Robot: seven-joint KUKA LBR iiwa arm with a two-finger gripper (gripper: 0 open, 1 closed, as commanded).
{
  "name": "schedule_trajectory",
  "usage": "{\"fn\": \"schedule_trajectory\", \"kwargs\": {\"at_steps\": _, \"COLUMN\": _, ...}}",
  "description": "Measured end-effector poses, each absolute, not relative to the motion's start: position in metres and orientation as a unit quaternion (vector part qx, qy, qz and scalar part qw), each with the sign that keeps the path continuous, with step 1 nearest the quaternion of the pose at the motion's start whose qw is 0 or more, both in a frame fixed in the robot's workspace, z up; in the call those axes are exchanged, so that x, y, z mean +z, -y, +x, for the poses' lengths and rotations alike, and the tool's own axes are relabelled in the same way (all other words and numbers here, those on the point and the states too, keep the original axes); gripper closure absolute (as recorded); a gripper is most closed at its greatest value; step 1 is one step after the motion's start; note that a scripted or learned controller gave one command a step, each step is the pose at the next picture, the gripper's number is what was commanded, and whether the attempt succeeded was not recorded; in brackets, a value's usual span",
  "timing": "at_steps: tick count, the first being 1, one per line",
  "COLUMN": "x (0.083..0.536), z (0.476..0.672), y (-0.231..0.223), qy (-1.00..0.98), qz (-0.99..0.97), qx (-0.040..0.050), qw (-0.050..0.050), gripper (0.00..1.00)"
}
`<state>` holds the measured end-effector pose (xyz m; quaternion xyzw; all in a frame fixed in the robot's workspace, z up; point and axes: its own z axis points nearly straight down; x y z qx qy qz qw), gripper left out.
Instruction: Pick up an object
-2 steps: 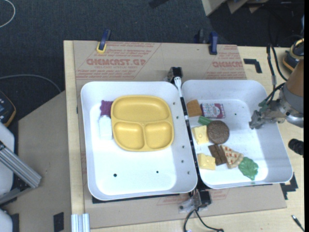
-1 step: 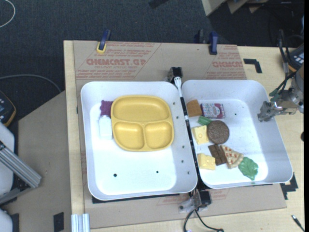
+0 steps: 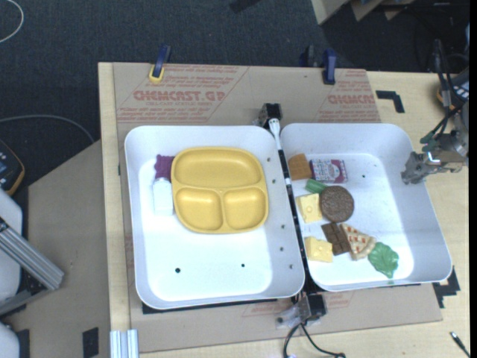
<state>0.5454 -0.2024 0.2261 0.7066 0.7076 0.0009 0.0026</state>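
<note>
A single fixed camera looks down at a slant from above the bench (image 3: 223,88), far enough back to take in both white bins. The left bin (image 3: 149,274) and right bin (image 3: 417,222) sit side by side mid-frame, with dark floor beyond the bench.

Right bin's (image 3: 387,136) right half lies bare; toy food (image 3: 335,215) crowds its left.

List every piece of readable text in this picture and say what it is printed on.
"CHEMCAST G P": red print on the brown board under the bins, behind the left bin.
A second red print behind the right bin: partly hidden, unreadable.
Label on the small red-and-white packet: too blurred to read.
</note>
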Motion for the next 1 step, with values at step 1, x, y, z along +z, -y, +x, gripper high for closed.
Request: {"fn": "schedule_trajectory", "kwargs": {"at_steps": 1, "x": 0.234, "z": 0.5655, "y": 0.1592, "qy": -0.709, "qz": 0.705, "qx": 0.0015, "qw": 0.002, "gripper": 1.0}}
